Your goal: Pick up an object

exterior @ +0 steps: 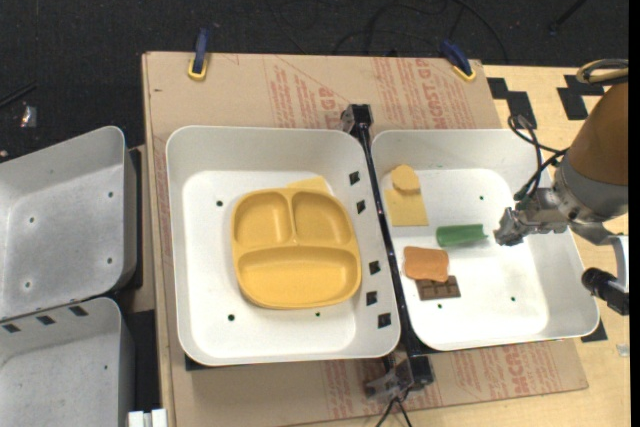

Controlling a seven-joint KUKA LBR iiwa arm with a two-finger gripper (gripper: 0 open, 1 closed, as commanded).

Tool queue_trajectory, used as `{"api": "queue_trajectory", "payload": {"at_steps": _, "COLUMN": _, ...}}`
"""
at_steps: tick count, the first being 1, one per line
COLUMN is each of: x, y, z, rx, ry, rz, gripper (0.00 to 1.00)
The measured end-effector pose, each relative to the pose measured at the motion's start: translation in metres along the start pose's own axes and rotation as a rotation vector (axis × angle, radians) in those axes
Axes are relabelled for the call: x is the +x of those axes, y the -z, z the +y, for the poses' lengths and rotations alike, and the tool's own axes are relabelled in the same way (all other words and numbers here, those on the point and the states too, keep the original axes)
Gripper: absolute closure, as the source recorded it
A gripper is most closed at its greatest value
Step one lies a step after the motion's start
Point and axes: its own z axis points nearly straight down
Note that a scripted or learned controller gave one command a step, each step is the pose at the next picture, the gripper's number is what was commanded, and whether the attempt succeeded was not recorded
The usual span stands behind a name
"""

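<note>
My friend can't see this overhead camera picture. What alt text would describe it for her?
A grey robot arm's end effector hovers in the right white bin, right beside a green block. That bin also holds a tan piece, an orange piece and a brown piece. The left white bin holds a yellow divided tray.

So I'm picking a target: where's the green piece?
The green piece lies in the right bin, just left of the gripper, above the orange piece.

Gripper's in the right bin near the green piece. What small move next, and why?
Probably ease the gripper a little left toward the green block. It sits just right of the block's end in the right bin, with nothing visibly held.
</note>
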Motion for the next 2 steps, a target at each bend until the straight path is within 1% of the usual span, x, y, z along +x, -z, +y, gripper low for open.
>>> {"api": "queue_trajectory", "payload": {"at_steps": 1, "x": 0.000, "y": 0.053, "z": 0.001, "rx": -0.001, "ry": 0.000, "rz": 0.000, "gripper": 1.00}}
{"api": "queue_trajectory", "payload": {"at_steps": 2, "x": 0.049, "y": 0.069, "z": 0.015, "rx": 0.001, "ry": 0.005, "rz": 0.002, "gripper": 1.00}}
